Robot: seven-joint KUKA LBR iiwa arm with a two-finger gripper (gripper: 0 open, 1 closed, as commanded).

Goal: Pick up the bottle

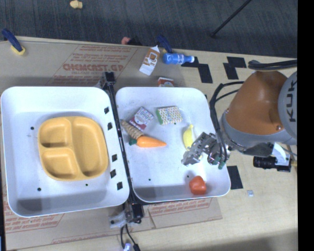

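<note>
A small blue bottle (176, 59) lies on its side on the bench, behind the right bin's far rim and outside both bins. My gripper (194, 153) hangs low over the right part of the right bin (146, 195), far from the bottle and nearer the camera. It sits just below a yellow, banana-like item (188, 136) and above a red fruit (198, 185). I see nothing held in it.
The right bin also holds an orange carrot (150, 142), a brown cone (130, 130), a red-and-white packet (143, 117) and a green box (169, 115). A yellow divided plate (72, 146) fills the left bin. A white carton (149, 60) lies beside the bottle.
</note>
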